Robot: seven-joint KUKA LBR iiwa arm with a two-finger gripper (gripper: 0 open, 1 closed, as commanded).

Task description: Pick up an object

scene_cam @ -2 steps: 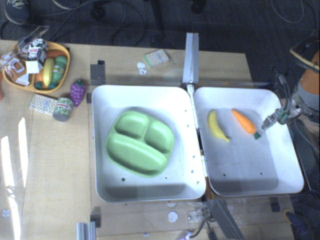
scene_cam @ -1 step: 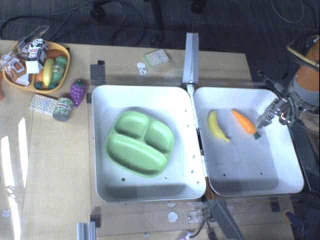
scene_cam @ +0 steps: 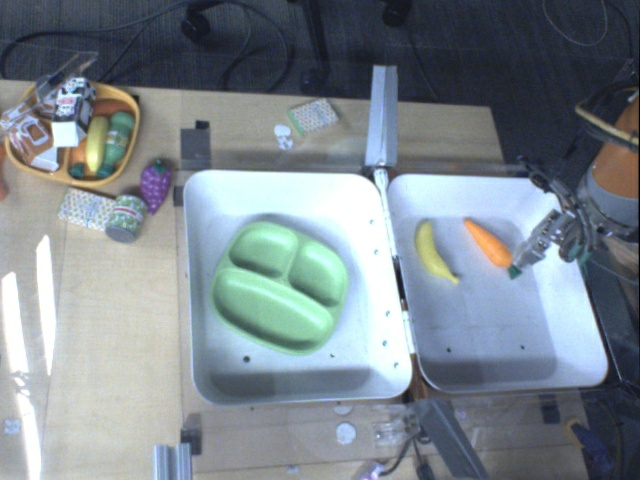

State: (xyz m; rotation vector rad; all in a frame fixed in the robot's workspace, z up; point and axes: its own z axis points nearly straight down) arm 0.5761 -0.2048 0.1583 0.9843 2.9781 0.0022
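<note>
Right bin (scene_cam: 560, 368): carrot (scene_cam: 488, 243) is lain centrally; banana (scene_cam: 436, 251) is placed left of carrot; claw (scene_cam: 530, 250) is poised right of carrot, its spread indiscernible.

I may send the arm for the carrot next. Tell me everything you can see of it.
The carrot is a small orange toy, plastic by its look, with a green stub at its lower-right end. It lies flat on the floor of the right bin, slanting from upper left to lower right. The banana lies to its left, apart from it. The end effector is just right of the green end; contact cannot be judged.
</note>
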